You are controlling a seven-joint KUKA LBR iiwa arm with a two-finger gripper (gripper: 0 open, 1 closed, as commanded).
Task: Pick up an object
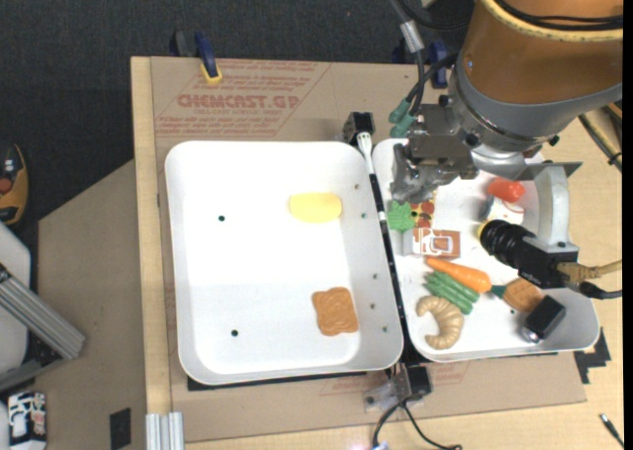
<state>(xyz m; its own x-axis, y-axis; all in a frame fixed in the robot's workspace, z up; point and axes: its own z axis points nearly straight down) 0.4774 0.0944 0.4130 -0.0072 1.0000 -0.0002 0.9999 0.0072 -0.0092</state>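
Small green toy, right bin's left edge, lying flat

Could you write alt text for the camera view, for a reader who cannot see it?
A grey arm's gripper hangs over the right bin, above a green toy, carrot and croissant. The left bin holds a yellow piece and a brown piece.

The shallow white left bin carries a pale yellow oval piece and a ridged brown waffle-like piece. The white right bin shows an orange carrot, green bean pods and a tan croissant. Red lettering marks the tan cardboard sheet.
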